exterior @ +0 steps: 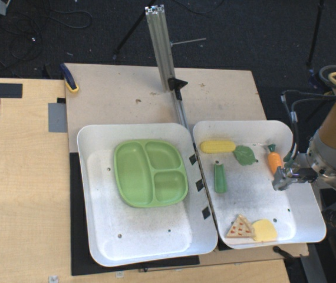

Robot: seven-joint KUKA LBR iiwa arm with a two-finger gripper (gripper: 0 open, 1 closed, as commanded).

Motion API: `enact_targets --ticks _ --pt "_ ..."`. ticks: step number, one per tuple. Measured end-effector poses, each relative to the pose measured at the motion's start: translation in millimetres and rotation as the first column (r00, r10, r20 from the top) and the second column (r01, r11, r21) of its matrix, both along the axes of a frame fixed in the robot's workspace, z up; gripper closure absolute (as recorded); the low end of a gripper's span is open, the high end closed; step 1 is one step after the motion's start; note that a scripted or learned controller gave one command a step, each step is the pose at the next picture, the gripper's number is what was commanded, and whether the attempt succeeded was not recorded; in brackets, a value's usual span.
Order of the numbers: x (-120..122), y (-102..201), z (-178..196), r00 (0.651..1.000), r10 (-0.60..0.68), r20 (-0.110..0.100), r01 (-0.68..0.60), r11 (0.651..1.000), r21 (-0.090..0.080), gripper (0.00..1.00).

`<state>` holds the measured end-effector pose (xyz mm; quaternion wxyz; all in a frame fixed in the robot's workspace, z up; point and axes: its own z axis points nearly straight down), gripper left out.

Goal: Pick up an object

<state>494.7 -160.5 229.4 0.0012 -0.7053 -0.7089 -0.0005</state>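
A green divided plate [151, 173] is lying in the left bin [97, 229]. In the right bin [303, 217], a corn cob [217, 147], leaf [245, 155], carrot [273, 161], green stick [219, 178], pizza slice [239, 228] and yellow piece [265, 231] are sitting, the gripper [281, 180] hovering beside the carrot.

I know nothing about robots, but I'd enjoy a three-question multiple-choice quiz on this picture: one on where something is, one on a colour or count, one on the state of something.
1. Where does the green divided plate lie?
A. In the left bin
B. In the right bin
C. On the bare bench

2. How many compartments does the plate have?
A. Two
B. Three
C. Five

3. What is between the gripper and the orange carrot?
A. The carrot hangs lifted in it
B. The gripper is close beside the carrot, which lies on the bin floor
C. The gripper is over the left bin, far away

Answers: 1 A, the plate sits in the left bin. 2 B, three sections show. 3 B, the carrot rests in the right bin next to the gripper.
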Motion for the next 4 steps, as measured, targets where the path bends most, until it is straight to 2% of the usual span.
enact_targets --ticks 2,3,4 --pt "-2.0 102.3 4.8 1.000 -0.001 -0.003 0.001 1.000 0.000 1.00" --pt "9.7 152.8 -7.0 1.000 -0.001 -0.005 0.001 1.000 0.000 1.00" --pt "13.3 214.4 -3.3 1.000 0.000 -0.002 0.000 1.000 -0.001 1.00"
